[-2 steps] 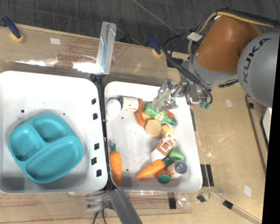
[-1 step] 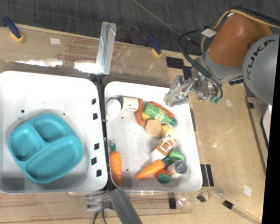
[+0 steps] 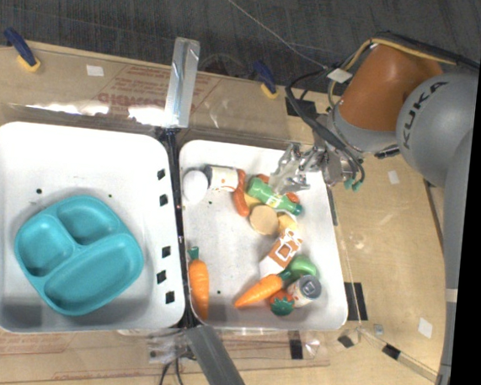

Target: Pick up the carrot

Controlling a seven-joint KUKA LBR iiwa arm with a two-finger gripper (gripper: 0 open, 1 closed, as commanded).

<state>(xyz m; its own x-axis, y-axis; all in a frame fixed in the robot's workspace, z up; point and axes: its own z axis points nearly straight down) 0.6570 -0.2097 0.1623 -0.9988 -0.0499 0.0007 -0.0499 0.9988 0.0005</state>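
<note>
Two carrots lie in the right bin (image 3: 227, 156). One orange carrot (image 3: 198, 287) rests along the bin's left wall near the front. The other carrot (image 3: 258, 290), with a green top, lies at the front right beside a small can (image 3: 307, 288). My gripper (image 3: 293, 171) hangs at the far right corner of that bin, just above a green bottle (image 3: 272, 195). It is well away from both carrots, and nothing is visibly held in it.
The right bin also holds a white cup (image 3: 196, 183), a round tan piece (image 3: 262, 220), a small orange and white carton (image 3: 284, 249) and a green item (image 3: 302, 269). A teal divided plate (image 3: 78, 252) sits in the left bin (image 3: 24, 150).
</note>
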